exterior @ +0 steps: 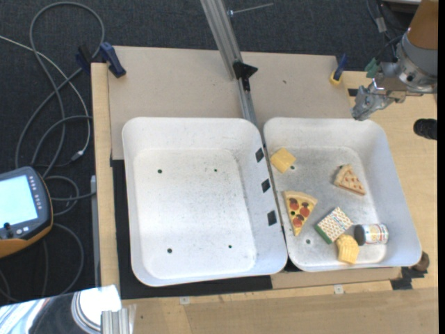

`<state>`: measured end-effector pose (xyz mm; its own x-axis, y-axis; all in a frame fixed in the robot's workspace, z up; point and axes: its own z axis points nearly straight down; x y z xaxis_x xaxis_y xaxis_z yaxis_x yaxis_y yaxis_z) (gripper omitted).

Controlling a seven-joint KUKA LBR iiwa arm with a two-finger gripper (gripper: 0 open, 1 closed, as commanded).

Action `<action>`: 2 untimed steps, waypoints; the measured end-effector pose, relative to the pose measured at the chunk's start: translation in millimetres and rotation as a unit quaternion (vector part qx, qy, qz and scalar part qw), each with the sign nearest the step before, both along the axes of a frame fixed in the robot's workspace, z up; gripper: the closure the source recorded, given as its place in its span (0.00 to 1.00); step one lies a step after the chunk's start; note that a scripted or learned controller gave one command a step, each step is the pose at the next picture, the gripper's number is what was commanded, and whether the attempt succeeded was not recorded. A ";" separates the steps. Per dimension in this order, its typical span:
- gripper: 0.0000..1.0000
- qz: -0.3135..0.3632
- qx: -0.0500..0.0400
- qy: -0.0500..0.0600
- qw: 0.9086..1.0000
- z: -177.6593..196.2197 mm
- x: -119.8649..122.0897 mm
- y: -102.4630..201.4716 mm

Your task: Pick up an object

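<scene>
1. Objects for picking are all seen in the right bin (389, 152): a yellow block (282, 161) near its upper left corner, a pizza slice (300, 210) by the left wall, a smaller pizza slice (350, 180) toward the right, and a cluster at the lower right made up of a patterned flat box (334, 224), a small jar with a dark lid (371, 234) and a yellow chunk (348, 249).
2. Handling is judged as follows: all pieces look like light toy items. The yellow block appears stiff and compact, stands apart from everything else, and is judged easiest to take across its opposite sides. The pizza slices lie flat and thin, so little edge is offered to the fingers. The jar lies on its side and is likely to roll and to be slippery.
3. The box, jar and chunk are set just beside one another, possibly touching; a grasp there is thought likely to be crowded by the neighbours.
4. The left bin (139, 138) is seen as a bare white tray with only dark specks and small holes on its floor.
5. The hand (364, 108) is seen above the upper right corner of the right bin, at its rim, well apart from every object. Nothing is seen between its fingers; whether they are parted or closed cannot be told.
6. Both bins are carried side by side on the worktop (174, 82), with a metal rail (222, 26) running down to their shared edge.
</scene>
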<state>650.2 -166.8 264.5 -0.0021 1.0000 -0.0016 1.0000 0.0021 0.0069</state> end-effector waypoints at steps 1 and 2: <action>1.00 0.001 0.002 0.004 1.000 -2.7 -13.9 40.2; 1.00 0.001 0.002 0.004 1.000 0.0 -29.3 90.4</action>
<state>620.8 -76.4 264.5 -0.0050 1.0000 0.0029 1.0000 0.0050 -0.0019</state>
